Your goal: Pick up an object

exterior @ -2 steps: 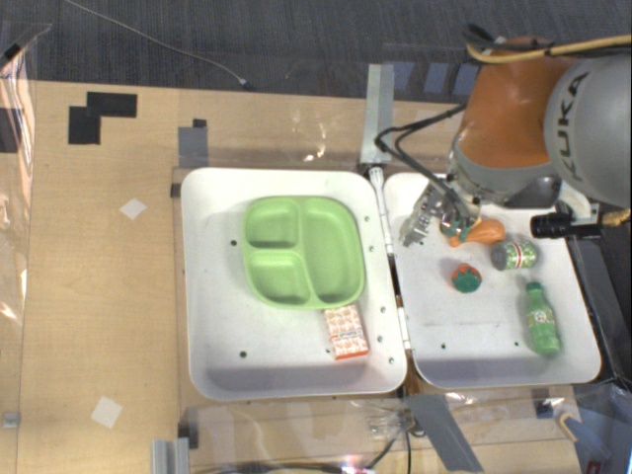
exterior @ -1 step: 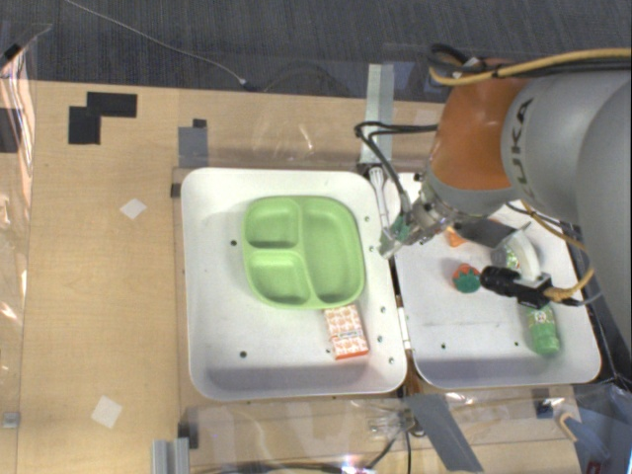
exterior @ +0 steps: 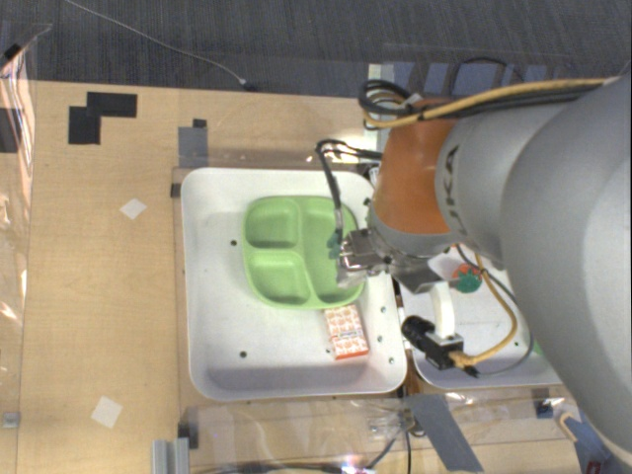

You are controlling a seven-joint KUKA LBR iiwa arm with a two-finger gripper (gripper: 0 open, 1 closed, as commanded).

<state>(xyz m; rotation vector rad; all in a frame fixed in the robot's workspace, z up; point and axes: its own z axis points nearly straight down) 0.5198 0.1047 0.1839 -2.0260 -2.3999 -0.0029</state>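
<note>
You have the grey arm (exterior: 533, 196) coming in from the right of the camera view, its orange band (exterior: 415, 181) sitting over the divide between the two white bins. The jaws (exterior: 348, 260) are down at the right edge of a green divided tray (exterior: 286, 250), over its right-hand compartment, and from this angle you cannot tell how they stand or whether anything is caught in them: the wrist hardware and a black cable (exterior: 331, 181) cover that spot.

The green divided tray lies in the left bin (exterior: 212, 294), roughly in the bin's upper middle, flat on the floor of the bin with its compartments facing up. Just below its lower right corner, near but apart from it, you can see a small red-and-white box (exterior: 346, 332) lying flat, close to the bin's right wall.

In the right bin (exterior: 494, 363), mostly hidden under the arm, a small green and red object (exterior: 466, 281) shows near the wrist. A black fitting (exterior: 433, 342) with a yellow cable (exterior: 499, 339) hangs from the arm over that bin's left part.

The wooden surface (exterior: 89, 284) around the bins carries black tape marks (exterior: 101, 115) at upper left and a few pale square patches
</note>
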